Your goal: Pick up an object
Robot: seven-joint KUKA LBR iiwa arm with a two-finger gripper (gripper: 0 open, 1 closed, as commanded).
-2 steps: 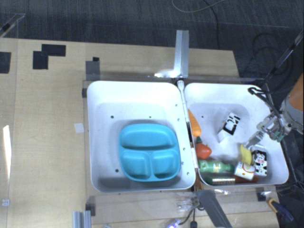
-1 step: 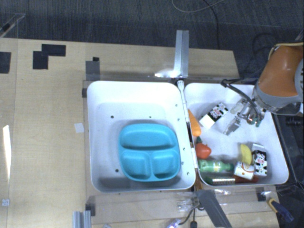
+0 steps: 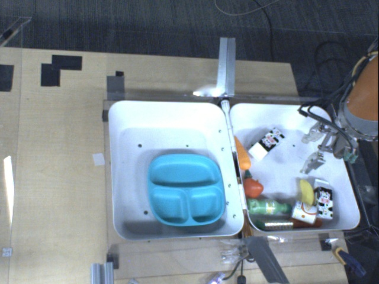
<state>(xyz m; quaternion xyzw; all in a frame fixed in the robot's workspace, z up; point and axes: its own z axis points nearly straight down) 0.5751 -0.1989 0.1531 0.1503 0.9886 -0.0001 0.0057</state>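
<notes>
Your desk [image 3: 59, 158] carried black patches toward its far left corner, with two shallow white bins side by side to the right of them.

The left bin [image 3: 124, 158] held a blue divided tray [image 3: 186, 188], lying flat toward the near side, with one long compartment at the far side and two smaller ones nearer the camera.

Along the wall shared by the bins, inside the right bin [image 3: 284, 120], you had an orange carrot [image 3: 241, 154] lying lengthwise against that wall. Just nearer than it sat a red tomato [image 3: 253, 187]. Near the front wall a green bottle [image 3: 269, 207] lay on its side, pointing across the bin.

Toward the middle of the right bin lay a small black-and-white carton [image 3: 266, 143], tilted, apart from the other items. In the near right corner a yellow banana [image 3: 306, 191] lay beside a second black-and-white carton [image 3: 323, 200], with a red item [image 3: 305, 220] partly under them at the front wall; what that item was could not be made out.

Your arm [image 3: 362, 99] entered from the right, over the far right part of the right bin. The hand [image 3: 317, 152] hung above bare bin floor, just beyond the banana. Its fingers [image 3: 310, 164] appeared spread apart, with nothing between them. No item was lifted; all lay in the bin.
</notes>
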